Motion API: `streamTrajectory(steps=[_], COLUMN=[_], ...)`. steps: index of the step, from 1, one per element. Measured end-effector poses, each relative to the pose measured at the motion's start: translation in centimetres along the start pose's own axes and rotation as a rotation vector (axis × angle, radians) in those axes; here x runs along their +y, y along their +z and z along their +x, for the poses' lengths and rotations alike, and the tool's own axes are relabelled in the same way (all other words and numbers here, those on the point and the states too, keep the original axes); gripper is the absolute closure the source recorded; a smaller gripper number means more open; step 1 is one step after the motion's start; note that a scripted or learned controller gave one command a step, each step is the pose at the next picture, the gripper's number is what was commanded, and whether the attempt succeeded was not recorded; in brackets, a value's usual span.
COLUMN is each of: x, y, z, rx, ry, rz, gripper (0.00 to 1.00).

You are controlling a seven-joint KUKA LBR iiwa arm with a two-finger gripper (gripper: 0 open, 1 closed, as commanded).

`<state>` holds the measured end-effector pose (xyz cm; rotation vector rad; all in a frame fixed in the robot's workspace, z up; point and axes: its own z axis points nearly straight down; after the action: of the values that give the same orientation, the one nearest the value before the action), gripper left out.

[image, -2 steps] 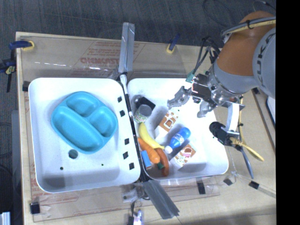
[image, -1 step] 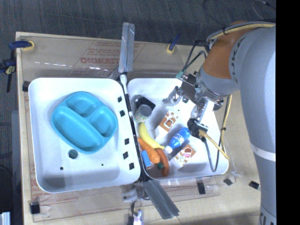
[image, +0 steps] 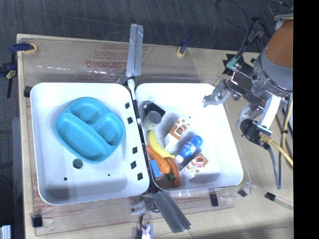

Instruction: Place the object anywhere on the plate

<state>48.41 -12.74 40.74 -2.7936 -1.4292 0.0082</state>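
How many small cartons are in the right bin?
2: one carton mid-bin above the bottle, one below it near the front wall. Others may be hidden in the pile.

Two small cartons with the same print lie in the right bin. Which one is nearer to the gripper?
The upper carton, left of the blue bottle, is nearer to the gripper. The other carton lies by the bin's lower edge.

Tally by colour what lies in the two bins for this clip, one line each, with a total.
Blue: 2, the plate and the bottle
Yellow: 1, the banana
Orange: 1, the carrot
White and orange: 2 cartons
Dark: 1, the cup
Total: 7
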Motion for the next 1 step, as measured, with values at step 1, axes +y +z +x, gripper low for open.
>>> streamTrajectory(steps=[1], x=[0.01], y=[-0.66], z=[0.25], rx=[-0.006], ry=[-0.013], rz=[0.01], gripper=[1.0])
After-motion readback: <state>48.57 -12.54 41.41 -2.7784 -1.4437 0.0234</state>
